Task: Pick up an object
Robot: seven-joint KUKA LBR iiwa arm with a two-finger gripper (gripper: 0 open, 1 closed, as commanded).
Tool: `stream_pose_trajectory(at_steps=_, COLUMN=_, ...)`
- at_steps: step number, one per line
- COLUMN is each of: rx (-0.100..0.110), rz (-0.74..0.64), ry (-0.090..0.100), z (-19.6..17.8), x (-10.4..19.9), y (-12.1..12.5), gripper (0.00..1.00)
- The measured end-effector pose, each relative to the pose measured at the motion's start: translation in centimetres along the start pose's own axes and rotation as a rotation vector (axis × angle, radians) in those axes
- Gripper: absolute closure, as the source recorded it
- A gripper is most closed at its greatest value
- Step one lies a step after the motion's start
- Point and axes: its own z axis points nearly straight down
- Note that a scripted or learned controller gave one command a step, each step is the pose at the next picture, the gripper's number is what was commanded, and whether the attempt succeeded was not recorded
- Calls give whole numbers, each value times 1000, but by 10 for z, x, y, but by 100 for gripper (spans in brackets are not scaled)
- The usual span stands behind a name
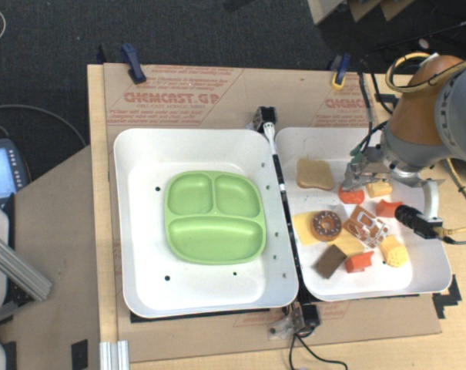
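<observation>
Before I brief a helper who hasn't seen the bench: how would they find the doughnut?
Look in the right-hand white bin, among the toy food. Near its left-centre lies the doughnut, a brown ring with sprinkles, resting on a yellow slice. It is the only round piece with a hole.

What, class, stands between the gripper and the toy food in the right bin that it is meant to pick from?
Nothing visible stands in the way. The gripper is low in the right bin, right above the red piece, with the bread slice to one side and the chocolate doughnut further forward. The toys lie close together, so neighbours may get nudged.
</observation>
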Motion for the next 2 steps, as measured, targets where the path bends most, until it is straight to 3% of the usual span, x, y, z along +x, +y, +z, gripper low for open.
stream_pose_trajectory(at_steps=1, rx=1, rz=0, ry=0, z=1, x=0, y=0, gripper=0)
stream_pose_trajectory(at_steps=2, rx=7, rz=-1, ry=3, z=11, x=37, y=-66, gripper=0)
